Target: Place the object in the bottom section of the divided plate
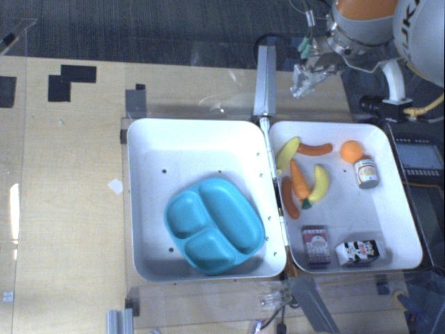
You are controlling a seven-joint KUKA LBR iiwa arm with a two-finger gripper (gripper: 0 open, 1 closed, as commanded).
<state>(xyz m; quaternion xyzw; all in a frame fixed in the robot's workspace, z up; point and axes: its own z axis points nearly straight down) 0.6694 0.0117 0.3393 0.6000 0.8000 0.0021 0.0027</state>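
The blue plate [215, 225] lies flat in the left bin [149, 186]. It has three parts. The toy food sits in the right bin [396, 207].

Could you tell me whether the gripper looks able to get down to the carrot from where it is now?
Probably yes: the gripper hangs above the right bin's far edge, and the carrot lies uncovered, though bananas crowd it.

The arm [389, 12] is cut off by the top and right edges. The hand [306, 82] is too small and blurred to tell its fingers' state.
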